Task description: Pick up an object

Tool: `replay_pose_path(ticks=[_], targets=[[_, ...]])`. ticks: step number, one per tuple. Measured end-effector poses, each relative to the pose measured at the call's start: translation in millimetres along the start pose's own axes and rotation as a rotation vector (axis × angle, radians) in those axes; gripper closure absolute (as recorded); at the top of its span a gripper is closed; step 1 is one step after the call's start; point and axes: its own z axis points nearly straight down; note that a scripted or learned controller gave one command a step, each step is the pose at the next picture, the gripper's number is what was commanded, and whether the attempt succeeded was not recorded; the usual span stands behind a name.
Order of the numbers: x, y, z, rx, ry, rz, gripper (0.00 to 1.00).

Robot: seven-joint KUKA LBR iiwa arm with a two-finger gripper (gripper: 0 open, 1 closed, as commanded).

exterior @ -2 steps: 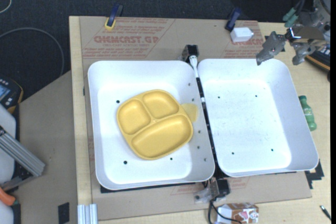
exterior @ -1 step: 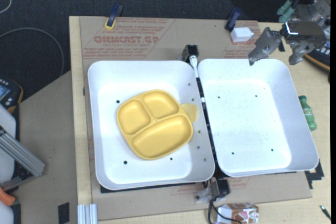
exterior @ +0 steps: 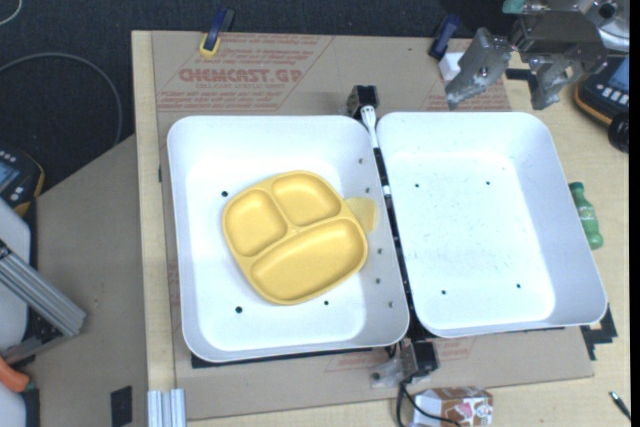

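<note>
Yellow tray (exterior: 294,237) is lying flat in the left bin (exterior: 190,155) while we are hovering our gripper (exterior: 508,80), fingers apart and empty, above the right bin (exterior: 540,165).

Gripper (exterior: 508,83) at top right, fingers (exterior: 478,70) spread apart w/ nothing between, pointing down.

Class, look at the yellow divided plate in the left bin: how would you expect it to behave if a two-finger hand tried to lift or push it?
The yellow divided plate looks moulded and rigid, so it probably won't flop. Lying wide and flat, it should slide rather than roll or tip. Its glossy rounded rim may slip from a pinch.
</note>
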Motion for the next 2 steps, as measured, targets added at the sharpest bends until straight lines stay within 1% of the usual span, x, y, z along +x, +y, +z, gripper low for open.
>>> replay_pose_path(ticks=[1,2], targets=[[-3,1,-7,0.003,-0.002,0.005,1.0],[-7,-1,93,0.019,-0.004,0.01,1.0]])
